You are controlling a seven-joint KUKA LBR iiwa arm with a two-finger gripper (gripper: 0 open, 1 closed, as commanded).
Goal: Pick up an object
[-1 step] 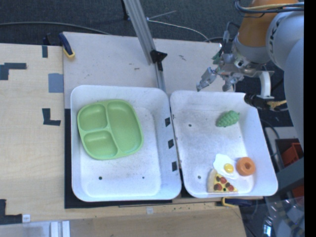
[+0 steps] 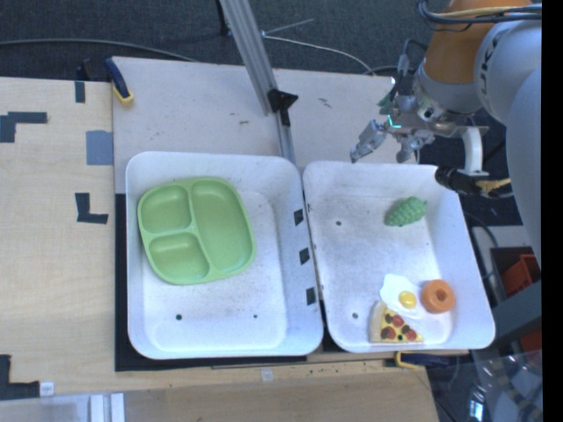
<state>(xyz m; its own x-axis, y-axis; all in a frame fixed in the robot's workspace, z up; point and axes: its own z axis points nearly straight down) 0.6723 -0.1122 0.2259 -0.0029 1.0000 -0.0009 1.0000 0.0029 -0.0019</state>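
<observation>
Camera view shows my gripper [image 2: 384, 141] hanging above the right bin's [image 2: 466, 262] far rim, fingers spread apart with nothing between them. Nearest target is the green leafy piece [image 2: 405, 211] just below it; I'd descend straight over its middle, straddling its narrow width, before closing. I can read no labels or writing anywhere.

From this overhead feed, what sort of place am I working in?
Probably a robotics lab bench for pick-up trials: two white bins side by side, toy food such as a pizza slice and doughnut, and loose cables on the dark floor.
</observation>
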